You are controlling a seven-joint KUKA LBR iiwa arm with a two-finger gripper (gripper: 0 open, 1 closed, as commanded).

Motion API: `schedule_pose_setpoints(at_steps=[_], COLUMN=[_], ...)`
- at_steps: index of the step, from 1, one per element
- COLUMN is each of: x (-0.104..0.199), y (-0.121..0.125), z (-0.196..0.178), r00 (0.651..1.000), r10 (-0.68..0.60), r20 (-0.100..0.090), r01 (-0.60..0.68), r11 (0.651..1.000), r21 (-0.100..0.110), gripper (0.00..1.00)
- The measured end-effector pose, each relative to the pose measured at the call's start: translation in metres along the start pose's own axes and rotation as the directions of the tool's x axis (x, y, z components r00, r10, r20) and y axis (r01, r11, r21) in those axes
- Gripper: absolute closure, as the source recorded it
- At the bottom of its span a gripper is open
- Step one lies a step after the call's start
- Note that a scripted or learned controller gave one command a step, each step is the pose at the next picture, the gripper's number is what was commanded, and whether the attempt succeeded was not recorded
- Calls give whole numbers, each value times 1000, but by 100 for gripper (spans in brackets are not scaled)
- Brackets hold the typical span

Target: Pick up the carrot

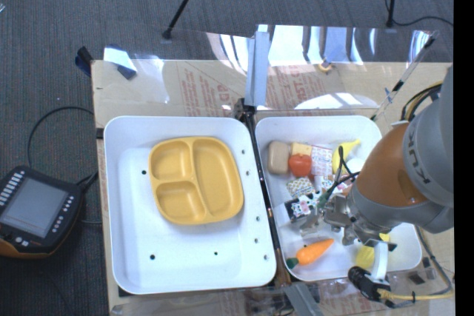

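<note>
Camera view
Left bin (126, 263): a yellow divided plate (196, 179) sits in its upper middle, with bare white floor all round, widest along the near edge and the left wall.
Right bin (370, 123): crowded toward the middle and far end; from here I see a tan block (278, 157), a red tomato-like ball (300, 164), a patterned card (321, 160), a yellow piece (345, 152) and a black-and-white toy (300, 208) packed close together.
Carrot (314, 251): lying flat near the front rim of the right bin, green top toward the shared wall between the bins, orange tip pointing up and right toward the arm.
Room around the carrot: a strip of bare floor on its left and front, then the rim; the toy is near on its far side.
Gripper (342, 222): hanging just above and right of the carrot, apart from it.
Tool state: I cannot tell how the fingers stand; the wrist and cables hide them.
Arm (396, 174): covers the right part of the right bin.
</note>
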State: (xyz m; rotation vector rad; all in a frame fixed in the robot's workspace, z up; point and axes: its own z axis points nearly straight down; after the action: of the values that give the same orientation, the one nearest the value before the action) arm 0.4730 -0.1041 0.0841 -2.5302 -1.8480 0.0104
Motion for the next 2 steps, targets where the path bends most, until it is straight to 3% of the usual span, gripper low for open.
schedule_pose_setpoints(at_steps=[1,2], x=[22,21], y=[-7,-9], z=[0,-6], r00=[995,995], r10=[-103,-101], r20=[0,-1], r01=[103,101], r11=[995,995], r21=[2,11], gripper=[0,100])
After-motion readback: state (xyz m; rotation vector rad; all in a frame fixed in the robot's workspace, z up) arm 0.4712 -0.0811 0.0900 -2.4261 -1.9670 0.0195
